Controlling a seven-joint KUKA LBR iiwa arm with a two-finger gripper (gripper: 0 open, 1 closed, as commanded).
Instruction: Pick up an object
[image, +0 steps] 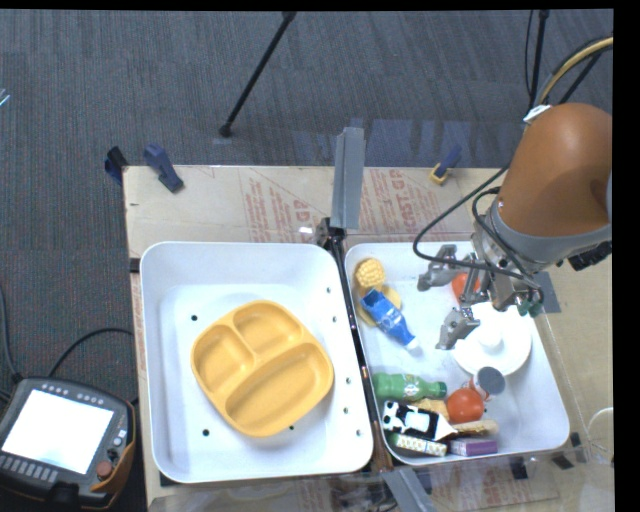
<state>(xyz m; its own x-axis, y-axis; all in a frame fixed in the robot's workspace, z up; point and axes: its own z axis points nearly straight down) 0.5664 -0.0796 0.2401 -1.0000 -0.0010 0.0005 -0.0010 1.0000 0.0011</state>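
Nearest the lens, mixed clutter fills the right white bin (556, 405); above it the two-finger gripper (452, 305) hangs spread and unladen, approach in hand, descent onto one item pending.

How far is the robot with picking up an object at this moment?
Done: the arm has reached the right bin, and the hand hangs over the objects there. In hand: nothing shows between its fingers. Left: to grasp and lift one object, such as the blue bottle or the white plate close below it.
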